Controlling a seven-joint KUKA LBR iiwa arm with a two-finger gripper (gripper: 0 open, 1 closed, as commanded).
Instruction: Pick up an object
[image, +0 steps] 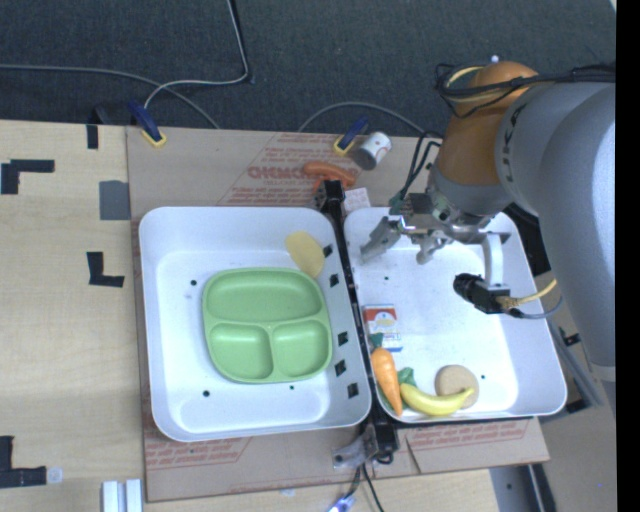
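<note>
My gripper (405, 244) hangs over the far part of the right bin (520, 340), open, with nothing between its fingers. Along that bin's near edge lie an orange carrot (386, 378), a yellow banana (437, 401) and a beige round potato (456, 379). A small printed carton (382, 327) lies by the bin's left wall, nearer to me than the gripper. In the left bin (170, 300) sits a green divided plate (268, 325), with a pale yellow lemon-like piece (305, 253) just beyond it.
Behind the bins, on the cardboard, lie a red sausage-shaped toy (330, 171) and a small grey cylinder (372, 150). Black clips (345, 330) run along the shared wall between the bins. A cable loops across the dark floor at the back.
</note>
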